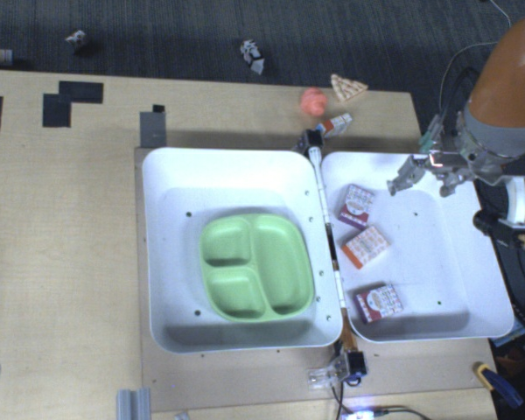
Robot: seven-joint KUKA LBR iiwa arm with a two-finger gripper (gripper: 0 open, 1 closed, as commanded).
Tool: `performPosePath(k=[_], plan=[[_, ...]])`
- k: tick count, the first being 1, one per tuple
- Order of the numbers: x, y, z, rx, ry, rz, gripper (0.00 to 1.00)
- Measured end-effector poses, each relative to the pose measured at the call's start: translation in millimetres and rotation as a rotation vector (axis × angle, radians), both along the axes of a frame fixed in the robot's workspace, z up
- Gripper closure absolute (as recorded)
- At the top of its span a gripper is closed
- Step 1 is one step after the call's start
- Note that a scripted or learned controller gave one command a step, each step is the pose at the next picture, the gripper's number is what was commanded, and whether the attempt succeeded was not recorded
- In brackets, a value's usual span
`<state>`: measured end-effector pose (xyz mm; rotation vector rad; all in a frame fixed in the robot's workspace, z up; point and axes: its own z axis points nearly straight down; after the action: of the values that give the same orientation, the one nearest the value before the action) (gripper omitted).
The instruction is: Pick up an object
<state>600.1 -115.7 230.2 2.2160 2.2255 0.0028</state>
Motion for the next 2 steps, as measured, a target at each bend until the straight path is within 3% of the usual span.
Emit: performPosePath(k=[1,2], plan=[[-36.0,-23.6,-124.2,-0.002,-0.001,-0.002,0.00],[-111.2,-0.3,-143.2,-0.002,-0.006,-0.003,0.00]])
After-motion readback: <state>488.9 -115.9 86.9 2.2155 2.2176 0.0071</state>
